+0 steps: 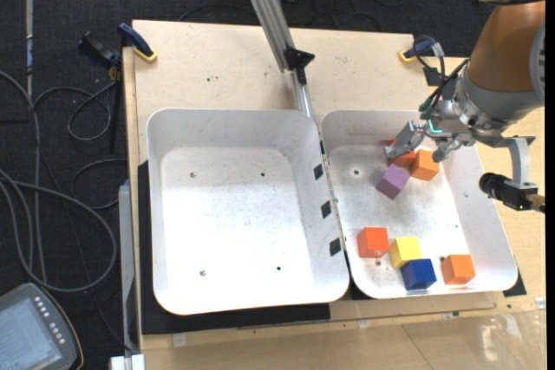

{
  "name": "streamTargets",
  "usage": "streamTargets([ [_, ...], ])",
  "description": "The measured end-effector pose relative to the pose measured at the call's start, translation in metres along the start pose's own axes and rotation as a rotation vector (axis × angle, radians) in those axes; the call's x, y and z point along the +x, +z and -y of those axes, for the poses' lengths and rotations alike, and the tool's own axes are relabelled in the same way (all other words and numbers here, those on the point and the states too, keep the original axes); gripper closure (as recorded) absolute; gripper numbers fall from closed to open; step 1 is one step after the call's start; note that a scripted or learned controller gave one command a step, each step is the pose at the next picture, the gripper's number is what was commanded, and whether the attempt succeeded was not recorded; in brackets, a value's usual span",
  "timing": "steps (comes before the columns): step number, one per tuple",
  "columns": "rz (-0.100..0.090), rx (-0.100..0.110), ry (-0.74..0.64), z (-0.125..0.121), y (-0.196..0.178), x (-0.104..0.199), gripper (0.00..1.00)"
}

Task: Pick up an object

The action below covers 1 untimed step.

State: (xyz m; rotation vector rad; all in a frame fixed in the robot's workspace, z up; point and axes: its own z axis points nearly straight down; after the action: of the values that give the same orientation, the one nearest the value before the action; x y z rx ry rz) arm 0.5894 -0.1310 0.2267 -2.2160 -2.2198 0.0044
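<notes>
Blue cube (419,274) lies unmarked; tool (422,143) above orange block (424,164).

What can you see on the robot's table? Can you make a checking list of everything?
Surface: pale speckled bench bearing left bin and right bin.
Job's things: in the right bin, purple block, orange block, red-orange block, yellow block, blue block, another orange block.
Clutter: nothing seen.
Grippers: gripper low beside the upper orange block.
Cables: black cables on the floor.
Surroundings: clamps, grey pole.
</notes>
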Motion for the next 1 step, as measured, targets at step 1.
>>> streamTargets([
  [1,0.001,-0.005,0.001,-0.0009,-0.0023,-0.0003,0.00],
])
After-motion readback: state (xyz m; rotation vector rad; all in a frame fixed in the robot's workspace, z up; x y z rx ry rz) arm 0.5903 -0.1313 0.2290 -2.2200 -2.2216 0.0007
